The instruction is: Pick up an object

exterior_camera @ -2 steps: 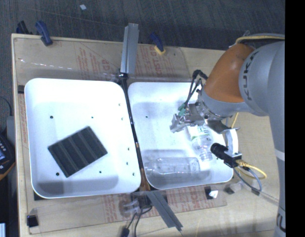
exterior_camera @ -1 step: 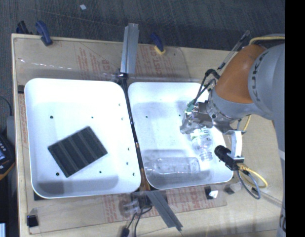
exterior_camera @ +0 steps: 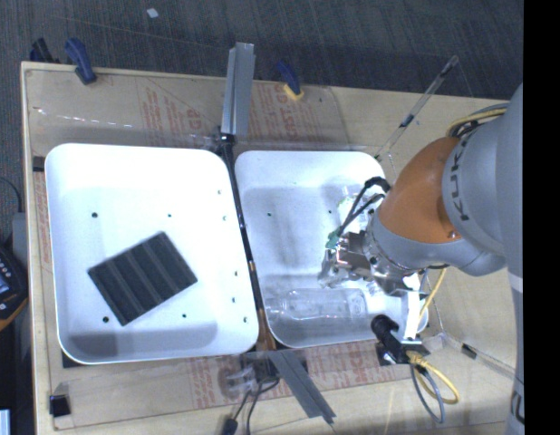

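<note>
**Arm down in the right bin, nothing lifted yet**

The arm (exterior_camera: 443, 207) reaches in from the right of the frame and bends down into the right bin (exterior_camera: 289, 179). Its gripper (exterior_camera: 345, 263) sits low, right of the bin's middle, just above a clear plastic bottle (exterior_camera: 318, 306) that lies on its side along the bin's lower edge. Wrist, cables and gripper body hide the tips, so I cannot tell whether the tool is spread or pressed together, and nothing can be seen pinched in it.

As for progress, my reading is that the pick is at the reach-down stage. The bottle appears to rest on the bin floor, not raised. Closing on it, if that is the target, and lifting it clear are left to do. The bottle is see-through and faint against the white plastic, so its exact outline is hard to trace.

The left bin (exterior_camera: 72, 179) holds one thing: a flat dark ribbed block (exterior_camera: 142, 277), lying at a slant in its lower middle, well apart from the arm. The right bin holds the bottle, with the gripper standing over its upper right part.
</note>
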